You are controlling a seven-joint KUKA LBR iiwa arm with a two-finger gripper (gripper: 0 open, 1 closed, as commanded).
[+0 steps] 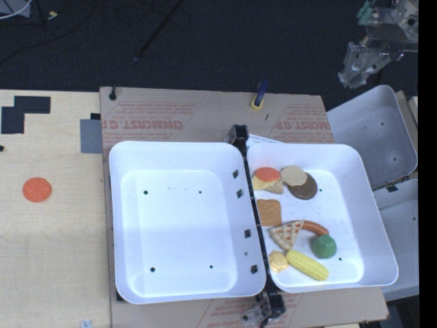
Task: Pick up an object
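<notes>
The gripper point(360, 63) is at the upper right of the camera view, over the dark floor area beyond the bench and well apart from both bins. Whether its jaws are apart or together cannot be determined at this angle. Nothing is visible between them.

The right bin point(362, 183) contains all the objects, grouped in its left half:
- A tomato slice point(268, 174) on a yellow piece point(264, 183) at the upper left, near the divider.
- A tan disc point(293, 176) overlapping a brown disc point(304, 187), just right of the tomato slice.
- A toast point(269, 212) below these, near the bin's left wall.
- A waffle wedge point(287, 234) below the toast, touching a sausage point(315, 227) to its right.
- A green ball point(324, 246) just below the sausage.
- A corn cob point(307, 264) lying at a slant near the front wall, with a small yellow lump point(277, 260) beside its left end.

The left bin point(123, 183) sits beside the right bin; the two touch along a black clipped joint point(247, 210).

Both bins rest on a cardboard sheet point(177, 118). An orange disc point(37, 190) lies on the wooden bench point(48, 251) to the left, well apart from the bins.
</notes>
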